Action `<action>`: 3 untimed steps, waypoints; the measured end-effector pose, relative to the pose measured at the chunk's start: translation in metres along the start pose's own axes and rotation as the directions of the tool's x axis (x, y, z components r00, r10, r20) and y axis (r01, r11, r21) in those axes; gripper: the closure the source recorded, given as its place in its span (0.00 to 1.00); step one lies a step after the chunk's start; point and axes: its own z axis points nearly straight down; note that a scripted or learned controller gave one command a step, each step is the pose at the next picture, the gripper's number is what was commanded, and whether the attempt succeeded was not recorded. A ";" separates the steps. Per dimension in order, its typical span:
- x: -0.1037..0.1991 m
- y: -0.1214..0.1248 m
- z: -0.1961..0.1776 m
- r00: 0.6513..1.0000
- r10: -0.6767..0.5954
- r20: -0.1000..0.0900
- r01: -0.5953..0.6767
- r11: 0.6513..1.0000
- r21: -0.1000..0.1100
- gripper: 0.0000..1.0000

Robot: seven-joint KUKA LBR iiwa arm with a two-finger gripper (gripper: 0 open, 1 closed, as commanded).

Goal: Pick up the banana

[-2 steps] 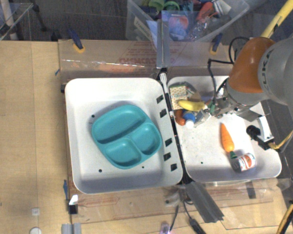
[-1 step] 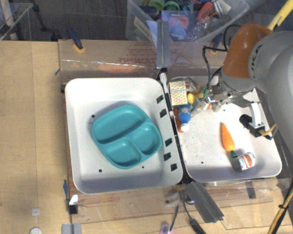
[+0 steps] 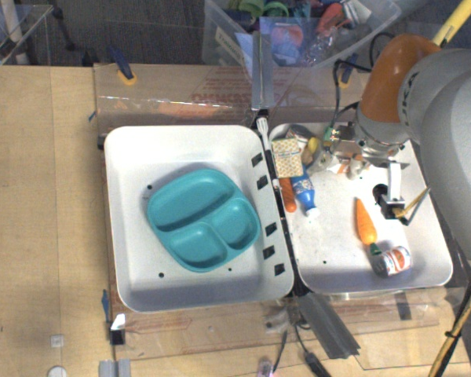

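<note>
Camera view, banana (image 3: pixel 327 141): a yellow sliver at the right bin's (image 3: pixel 432 269) far edge, partly hidden amid clutter.
Hand (image 3: pixel 347 149): low just beside it; grip state cannot be told.
Advice: approach the banana squarely, avoiding the neighbouring box (image 3: pixel 287 159).

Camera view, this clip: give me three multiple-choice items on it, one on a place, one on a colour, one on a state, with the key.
1. Where does the teal divided plastic tray lie?
A. left white bin
B. right white bin
C. on the wooden bench outside the bins

2. What colour is the tapered carrot-shaped toy in the right bin?
A. purple
B. orange
C. black

3. How does the small red-and-white can sit?
A. stacked on the tray
B. lying on its side on the bin floor
C. balanced upright on the carrot toy

Key: 1 A, the tray lies in the left bin. 2 B, its body is plainly orange. 3 B, it lies on its side, just below the carrot toy's thick end.
</note>
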 end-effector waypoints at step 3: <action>-0.041 0.002 -0.039 0.873 -0.487 -0.001 0.487 0.873 0.005 0.00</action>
